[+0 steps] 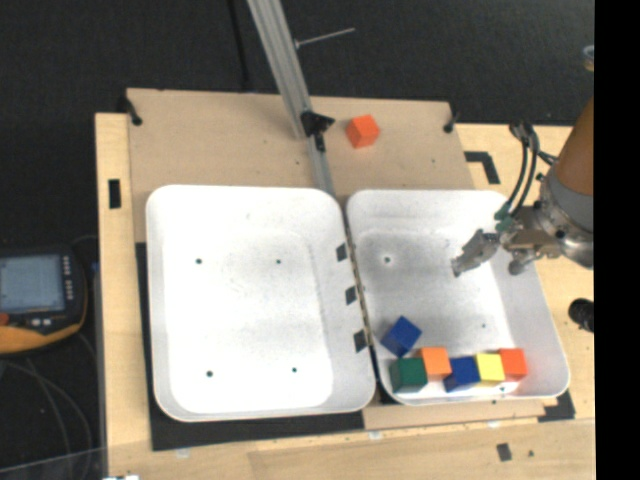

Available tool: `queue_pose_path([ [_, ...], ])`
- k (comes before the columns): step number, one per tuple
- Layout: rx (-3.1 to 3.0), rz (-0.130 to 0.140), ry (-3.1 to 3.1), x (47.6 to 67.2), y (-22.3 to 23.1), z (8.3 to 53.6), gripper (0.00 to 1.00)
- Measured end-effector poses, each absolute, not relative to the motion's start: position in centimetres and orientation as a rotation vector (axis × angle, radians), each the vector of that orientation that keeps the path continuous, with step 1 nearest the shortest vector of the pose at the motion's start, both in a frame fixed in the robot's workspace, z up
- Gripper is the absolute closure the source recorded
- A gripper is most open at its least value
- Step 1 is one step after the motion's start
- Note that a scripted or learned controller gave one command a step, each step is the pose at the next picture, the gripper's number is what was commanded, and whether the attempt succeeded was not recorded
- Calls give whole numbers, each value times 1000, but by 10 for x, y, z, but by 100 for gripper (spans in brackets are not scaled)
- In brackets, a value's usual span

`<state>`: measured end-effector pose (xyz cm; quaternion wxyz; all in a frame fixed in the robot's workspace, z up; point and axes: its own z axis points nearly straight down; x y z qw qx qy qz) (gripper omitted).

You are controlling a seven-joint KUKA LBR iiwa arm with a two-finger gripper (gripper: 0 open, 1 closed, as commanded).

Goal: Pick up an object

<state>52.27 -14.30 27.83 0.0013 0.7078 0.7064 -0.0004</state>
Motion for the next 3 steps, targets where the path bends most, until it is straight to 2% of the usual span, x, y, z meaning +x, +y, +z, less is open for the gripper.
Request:
queue_pose_path([
  [1,2212,5,2218,565,-174,329,0],
  [2,2220,-6,2228,589,-149,214,0],
  [3,2228,-6,2219,534,-167,190,0],
])
